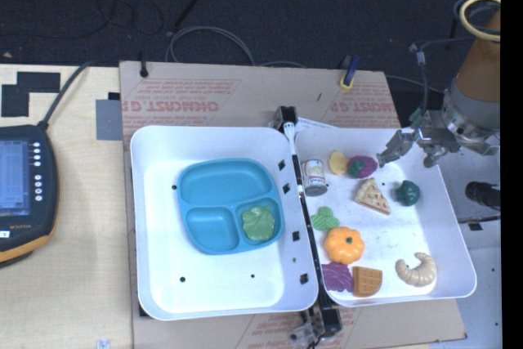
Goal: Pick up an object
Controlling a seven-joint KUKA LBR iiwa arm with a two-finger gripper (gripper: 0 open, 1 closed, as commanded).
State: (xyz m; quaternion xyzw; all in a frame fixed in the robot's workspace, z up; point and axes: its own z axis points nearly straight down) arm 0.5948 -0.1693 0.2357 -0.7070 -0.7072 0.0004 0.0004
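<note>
Camera view, contents listed left to right. Control pendant (20, 188): black and orange, lit screen, lies at the far left of the surface (82, 290). Left white bin (155, 274): holds a blue divided tray (221, 192) with three compartments; a leafy green toy lettuce (259, 222) sits in the tray's small right-hand compartment. Right white bin (453, 253), touching the left bin along the middle divider: holds the toy foods. Small can (314, 176): stands near the divider at the bin's upper left. Yellow piece (338, 162): just right of the can. Purple and green round piece (360, 167): beside the yellow piece. Green leafy piece (324, 219): below the can, just above the orange pumpkin (344, 244). Purple grapes (337, 277): at the bin's lower left, touching the waffle (367, 281) on its right. Pie slice (373, 197): near the bin's centre. Dark green round piece (406, 193): just right of the pie slice. Croissant (417, 270): lower right of the bin, apart from the rest. Pincer (411, 149): hangs over the bin's upper right edge, near the purple and green piece; fingers spread, nothing between them. Arm (478, 78): grey with orange band, enters from the right.
</note>
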